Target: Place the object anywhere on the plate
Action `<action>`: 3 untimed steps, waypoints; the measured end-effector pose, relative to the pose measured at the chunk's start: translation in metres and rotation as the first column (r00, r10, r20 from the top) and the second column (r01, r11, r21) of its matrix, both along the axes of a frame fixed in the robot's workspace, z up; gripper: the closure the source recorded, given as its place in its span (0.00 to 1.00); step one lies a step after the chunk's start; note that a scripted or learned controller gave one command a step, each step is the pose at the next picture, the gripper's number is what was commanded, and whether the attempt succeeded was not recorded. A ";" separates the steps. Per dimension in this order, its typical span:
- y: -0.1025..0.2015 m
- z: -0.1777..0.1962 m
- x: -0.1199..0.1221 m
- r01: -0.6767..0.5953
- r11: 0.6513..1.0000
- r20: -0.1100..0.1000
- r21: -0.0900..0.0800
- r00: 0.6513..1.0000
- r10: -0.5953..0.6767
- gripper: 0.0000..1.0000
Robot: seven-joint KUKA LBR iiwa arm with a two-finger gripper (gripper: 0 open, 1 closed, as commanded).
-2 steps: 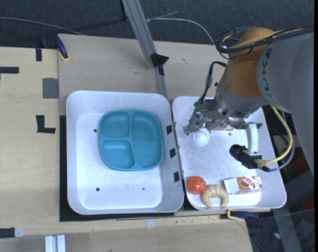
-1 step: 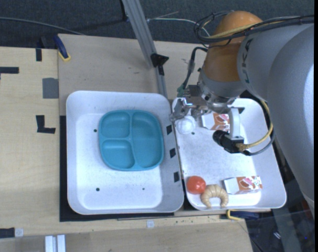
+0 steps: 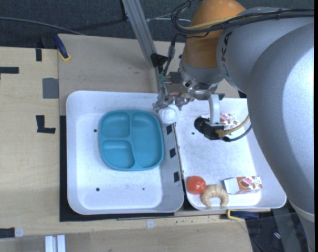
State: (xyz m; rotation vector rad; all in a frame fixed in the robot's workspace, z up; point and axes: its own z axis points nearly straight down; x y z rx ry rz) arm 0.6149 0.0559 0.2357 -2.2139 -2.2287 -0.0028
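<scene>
**Camera view: items as you find them**

1. Pincer (image 3: pixel 167 108), on the grey arm (image 3: pixel 274 88) reaching in from 3 o'clock. It hangs over the seam between the two bins. You cannot tell whether it is released or clenched, because the slanted look down blurs its tip.
2. Small white lump (image 3: pixel 169 115), right at the pincer's 6 o'clock side. This is probably the task's object, though you cannot tell whether it is gripped or merely underneath. It sits just beside the plate's 2 o'clock corner, not yet over it.
3. Teal plate (image 3: pixel 131 140), with three bare compartments. It lies flat in the left bin (image 3: pixel 80 140), ready to receive.
4. Right bin (image 3: pixel 222 156). A red ball (image 3: pixel 195 184), croissant (image 3: pixel 215 195) and carton (image 3: pixel 243 184) are clustered at its 6 o'clock edge. A second carton (image 3: pixel 229 121) lies toward 12 o'clock. All are well apart from the plate and are likely spare stock.
5. Wooden surface (image 3: pixel 22 151), under both bins.

Judgement: a short shift toward 9 o'clock should bring the lump above the plate.
</scene>
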 end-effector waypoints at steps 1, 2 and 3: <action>0.047 0.003 0.018 0.001 1.000 -0.001 0.000 1.000 -0.001 1.00; 0.065 -0.014 0.026 0.004 1.000 -0.003 -0.003 1.000 -0.004 1.00; 0.065 -0.013 0.026 0.005 1.000 -0.003 -0.003 1.000 -0.005 0.00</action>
